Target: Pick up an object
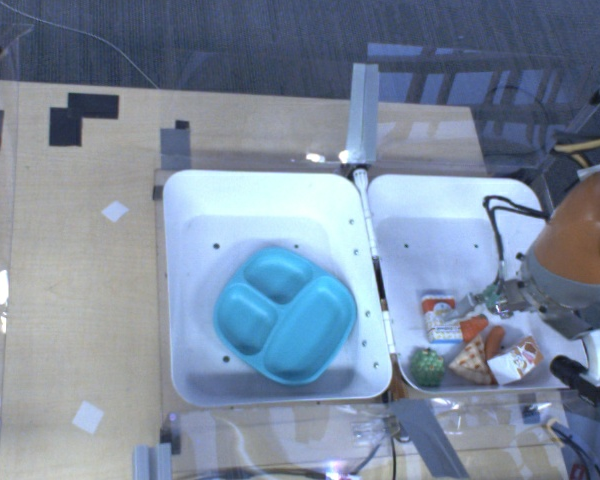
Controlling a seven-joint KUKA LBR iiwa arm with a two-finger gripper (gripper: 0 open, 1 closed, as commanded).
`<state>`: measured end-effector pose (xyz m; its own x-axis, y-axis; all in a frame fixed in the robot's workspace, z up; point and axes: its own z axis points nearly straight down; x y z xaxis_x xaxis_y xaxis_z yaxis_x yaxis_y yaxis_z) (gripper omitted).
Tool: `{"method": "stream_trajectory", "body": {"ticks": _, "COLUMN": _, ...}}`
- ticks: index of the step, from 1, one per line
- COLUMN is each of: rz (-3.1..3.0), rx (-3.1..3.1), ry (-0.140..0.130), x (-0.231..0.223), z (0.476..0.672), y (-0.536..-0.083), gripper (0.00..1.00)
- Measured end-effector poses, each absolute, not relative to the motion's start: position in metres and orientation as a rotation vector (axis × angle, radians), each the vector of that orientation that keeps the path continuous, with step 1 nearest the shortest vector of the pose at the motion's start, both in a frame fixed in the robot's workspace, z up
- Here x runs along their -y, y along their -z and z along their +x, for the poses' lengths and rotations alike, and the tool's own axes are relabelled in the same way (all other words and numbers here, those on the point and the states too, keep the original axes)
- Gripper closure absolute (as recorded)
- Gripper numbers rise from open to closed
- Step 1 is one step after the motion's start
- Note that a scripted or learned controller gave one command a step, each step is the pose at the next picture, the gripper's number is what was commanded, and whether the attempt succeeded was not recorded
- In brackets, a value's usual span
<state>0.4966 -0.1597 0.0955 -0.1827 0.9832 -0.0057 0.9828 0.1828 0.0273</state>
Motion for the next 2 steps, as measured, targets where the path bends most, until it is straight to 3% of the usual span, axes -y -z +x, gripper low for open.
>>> {"method": "stream_trajectory", "body": {"ticks": 1, "rz": 2.395, "rx": -2.015, "ry": -0.020, "x": 0.155, "z": 0.502, "y": -0.093, "gripper": 0.00}}
{"method": "stream_trajectory", "body": {"ticks": 2, "rz": 2.381, "rx": -2.019, "ry": -0.028, "x": 0.155, "z": 0.505, "y": -0.106, "gripper": 1.00}}
